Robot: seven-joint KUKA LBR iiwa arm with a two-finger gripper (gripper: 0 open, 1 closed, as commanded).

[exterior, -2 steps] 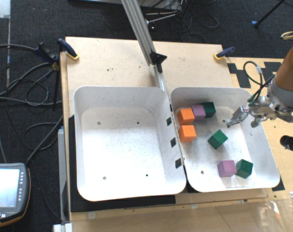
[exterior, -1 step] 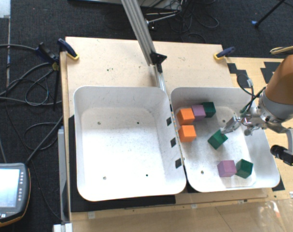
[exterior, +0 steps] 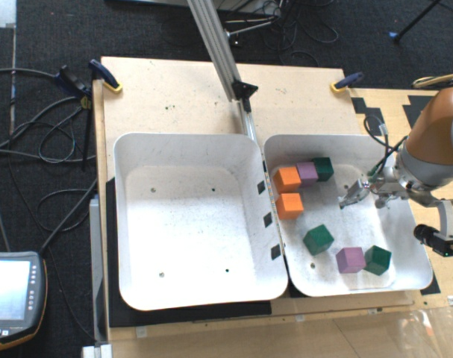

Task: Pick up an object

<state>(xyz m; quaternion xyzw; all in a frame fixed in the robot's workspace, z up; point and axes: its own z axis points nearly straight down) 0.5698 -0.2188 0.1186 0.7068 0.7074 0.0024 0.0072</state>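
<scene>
Pincer [exterior: 351, 195]: mine, hanging over the right bin [exterior: 416, 271], toward its right wall and about midway between its far and near edges. Finger spread: cannot tell; the metal tip is small and blurred against the white floor. Nothing visible between the fingers, nothing visibly touched.

Stock, right bin:
- Orange cube [exterior: 288, 177], by the left wall, far half.
- Second orange cube [exterior: 290, 204], just nearer than the first, against the left wall.
- Light purple cube [exterior: 307, 171], touching the first orange cube.
- Dark green cube [exterior: 323, 168], touching the light purple one, nearest the far edge.
- Green cube [exterior: 318, 239], mid-floor, standing alone.
- Purple cube [exterior: 351, 259], near edge.
- Green cube [exterior: 377, 259], just beside the purple, near edge.

Left bin [exterior: 129, 200]: no cubes.

Handling note, my judgement: choose the lone mid-floor green cube, since it has free floor on every side. I should centre over it, square my fingers to two flat faces, descend straight, close, then lift. The clustered far group risks a finger landing on a neighbour.
</scene>
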